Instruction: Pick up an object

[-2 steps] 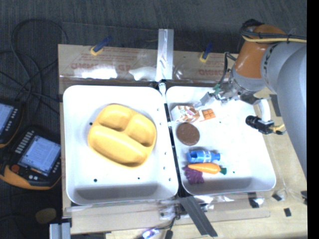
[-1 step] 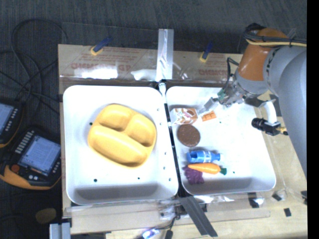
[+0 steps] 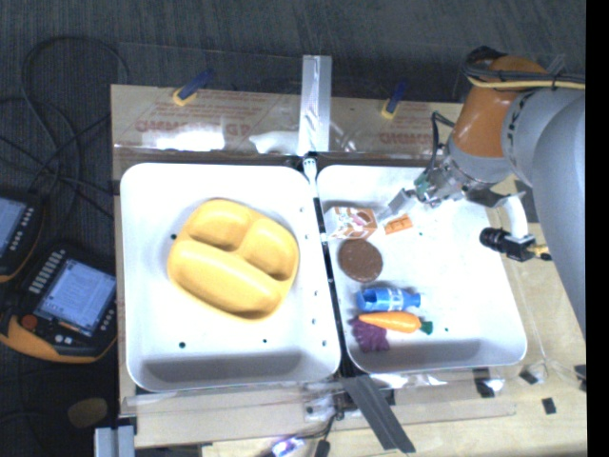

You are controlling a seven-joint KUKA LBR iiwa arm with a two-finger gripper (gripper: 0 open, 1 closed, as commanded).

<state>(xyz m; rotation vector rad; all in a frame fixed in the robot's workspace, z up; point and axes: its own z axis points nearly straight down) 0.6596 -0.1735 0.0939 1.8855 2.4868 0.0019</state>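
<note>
The grey arm [image 3: 547, 150] reaches in over the surface's right edge, its orange band [image 3: 485, 122] near the far right corner. A big yellow bread-shaped object [image 3: 233, 255] fills the middle of the left bin [image 3: 152, 350]. In the right bin [image 3: 485, 331], along its left wall, lie a brown disc [image 3: 361, 261], a blue bottle [image 3: 388, 299], an orange carrot [image 3: 390, 322], a purple piece [image 3: 369, 336] and a crumpled wrapper [image 3: 350, 221]. The hand [image 3: 419, 195] hangs over that bin's far side, just beside a small orange block [image 3: 397, 225]; whether it is apart or together, I cannot tell.
</note>
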